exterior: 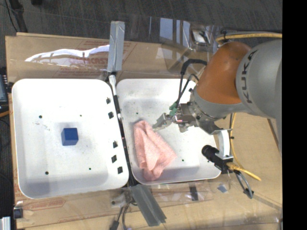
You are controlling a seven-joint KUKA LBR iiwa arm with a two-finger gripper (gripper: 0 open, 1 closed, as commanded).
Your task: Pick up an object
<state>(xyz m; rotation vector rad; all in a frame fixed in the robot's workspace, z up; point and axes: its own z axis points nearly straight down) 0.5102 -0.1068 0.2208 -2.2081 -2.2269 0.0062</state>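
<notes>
A pink crumpled cloth (151,150) lies in the right bin (144,92), toward its front left. A small blue cube (70,136) sits in the left bin (29,95), left of centre. My gripper (162,121) hangs over the middle of the right bin, just above and right of the cloth's upper end, pointing left. Its grey fingers (159,122) stand close to the cloth, and I see nothing between them. The big grey arm with the orange band (220,80) covers the right bin's far right part.
A taped ridge with black clips (115,128) divides the two bins. Cables (184,75) loop above the wrist. A black fitting with yellow cable (216,158) sits at the right bin's front right corner. Brown cardboard (62,56) lies behind the bins.
</notes>
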